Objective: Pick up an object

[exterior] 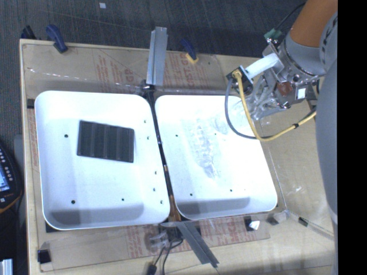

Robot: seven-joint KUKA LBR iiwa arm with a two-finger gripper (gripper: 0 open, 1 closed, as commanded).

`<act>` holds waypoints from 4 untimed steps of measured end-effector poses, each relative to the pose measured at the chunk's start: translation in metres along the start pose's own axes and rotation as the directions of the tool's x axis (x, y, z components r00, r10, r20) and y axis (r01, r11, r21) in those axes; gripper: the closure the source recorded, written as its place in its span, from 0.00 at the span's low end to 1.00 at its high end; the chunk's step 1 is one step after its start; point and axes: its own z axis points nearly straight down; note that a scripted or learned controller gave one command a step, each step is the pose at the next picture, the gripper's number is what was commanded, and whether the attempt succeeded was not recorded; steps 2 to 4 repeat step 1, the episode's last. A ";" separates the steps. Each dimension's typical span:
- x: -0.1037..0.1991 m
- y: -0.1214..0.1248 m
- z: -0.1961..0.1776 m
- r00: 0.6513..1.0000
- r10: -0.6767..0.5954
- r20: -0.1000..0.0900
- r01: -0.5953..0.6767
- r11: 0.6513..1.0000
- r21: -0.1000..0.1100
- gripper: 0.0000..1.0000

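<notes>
Plywood bench (34, 153) with two shallow white bins sitting side by side, clamped down with a couple of blue clips along the far edge, dark floor beyond that. Pretty standard setup.

So the only obvious thing to grab is the dark ribbed rectangular block (106, 141), lying flat in the left bin (57, 105), a bit toward that bin's far-left part. Its long axis runs left-right, nearly parallel with the bin's far wall, maybe tilted a touch. The right bin (252, 196) has what looks like something clear and crinkly near its middle, some transparent plastic thing (205, 145), but it's hard to make out what it actually is.

The gripper (265, 103) hangs over the far-right corner of the right bin, up by the rim, with yellow cable looping around it. Whether its fingers are spread or pressed together can't be told from this angle, too much clutter around the wrist. Nothing visibly between them.

The key relation: the dark block lies well to the left of the gripper, a whole bin away, across the divider between the two bins. The clear thing is much nearer, just left and nearward of the gripper. If it goes for the block, my guess is it needs a long leftward travel, and closing across the short side looks easiest.
</notes>
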 end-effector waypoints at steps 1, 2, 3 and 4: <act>-0.024 -0.040 -0.038 1.000 0.001 -0.002 -0.001 1.000 -0.003 1.00; -0.024 -0.040 -0.038 1.000 0.001 -0.002 -0.001 1.000 -0.003 1.00; -0.024 -0.040 -0.038 1.000 0.001 -0.002 -0.001 1.000 -0.003 1.00; -0.024 -0.040 -0.038 1.000 0.001 -0.002 -0.001 1.000 -0.003 1.00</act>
